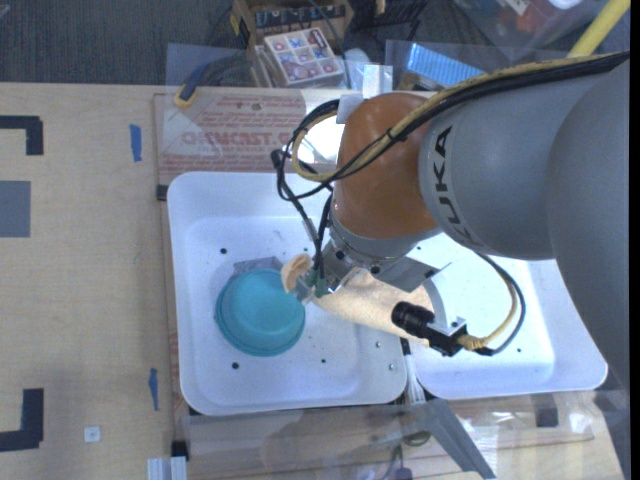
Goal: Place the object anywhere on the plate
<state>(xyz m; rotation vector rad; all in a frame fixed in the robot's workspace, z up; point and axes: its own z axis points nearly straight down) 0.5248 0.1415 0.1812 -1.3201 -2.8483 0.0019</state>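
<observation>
Bins sit side by side on the worktop (80, 268), both white and shallow. The left bin (185, 268) holds a blue round dish (260, 313), down at 7 o'clock in the bin. A flat grey thing (255, 266) peeks out at the dish's 12 o'clock. It touches the dish's edge and lies on the bin floor. The big grey arm (520, 148) with its orange band (385, 173) hangs over the middle. It hides much of the right bin (520, 363) and the far side of the left one. The pincer (318, 283) is low in the left bin, at the dish's 2 o'clock, just beside its rim and near the grey thing. One cannot tell if the pincer is wide or narrow.

The worktop is pale wood. A bit of blue tape (135, 143) sticks to it at the left bin's 10 o'clock, and black corner marks (25, 133) sit farther out at 9 o'clock. A sheet of cardboard (235, 133) lies against the left bin at its 12 o'clock. Past the worktop there is dark grey floor (90, 18). A box (300, 56) with bright pictures stands there at 12 o'clock, and a yellow pole (605, 18) slants at 2 o'clock.

The cardboard has red writing, too faint to read. Black letters "KU" show on the grey arm.
</observation>
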